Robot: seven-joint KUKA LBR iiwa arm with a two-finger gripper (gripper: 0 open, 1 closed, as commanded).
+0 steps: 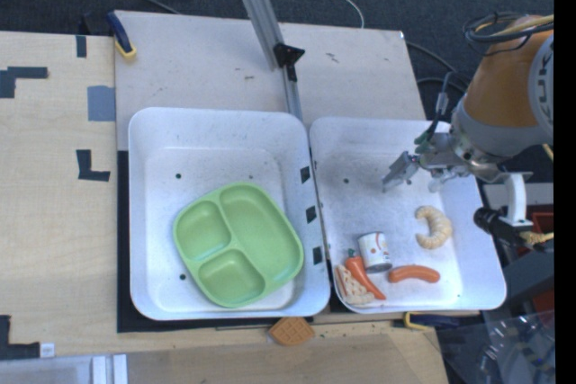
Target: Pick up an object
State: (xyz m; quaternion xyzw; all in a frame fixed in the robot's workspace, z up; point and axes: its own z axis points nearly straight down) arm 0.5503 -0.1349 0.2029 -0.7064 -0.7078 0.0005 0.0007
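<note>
My gripper (416, 178) hangs over the upper middle of the right bin (360, 148). It is open, with its two grey fingers spread and nothing between them. Below it, toward the bin's front, lie a curled beige pastry (434, 227), a small white can (373, 249), a red sausage (414, 274), an orange carrot (364, 275) and a tan waffle piece (351, 287). The pastry is the nearest, a short way below and right of the fingers. None of them touches the gripper.
A green divided plate (238, 244) lies in the left bin (153, 139). A brown cookie (290, 331) sits on the bench just in front of the bins. A slanted metal pole (261, 4) ends at the bins' back edge.
</note>
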